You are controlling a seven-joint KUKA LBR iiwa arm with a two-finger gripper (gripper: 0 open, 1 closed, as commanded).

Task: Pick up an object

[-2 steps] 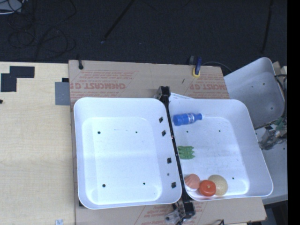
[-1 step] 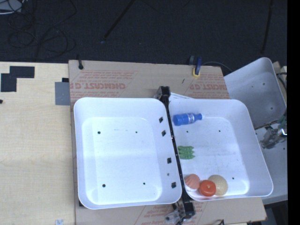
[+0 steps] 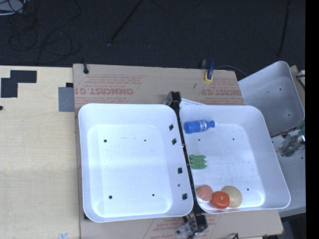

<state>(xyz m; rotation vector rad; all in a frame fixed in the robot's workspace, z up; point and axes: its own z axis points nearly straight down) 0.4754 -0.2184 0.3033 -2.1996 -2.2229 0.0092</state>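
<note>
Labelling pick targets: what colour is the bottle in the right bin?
Blue, with a paler cap end. The bottle lies on its side near the right bin's far edge, clearest in the camera view.

hand [image 3: 293,143] at the far right edge, small and blurred, partly cut off

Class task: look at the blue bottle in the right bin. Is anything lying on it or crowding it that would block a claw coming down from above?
Nothing visible does. The blue bottle lies alone near the far edge of the right bin, apart from the green pea pod.
</note>
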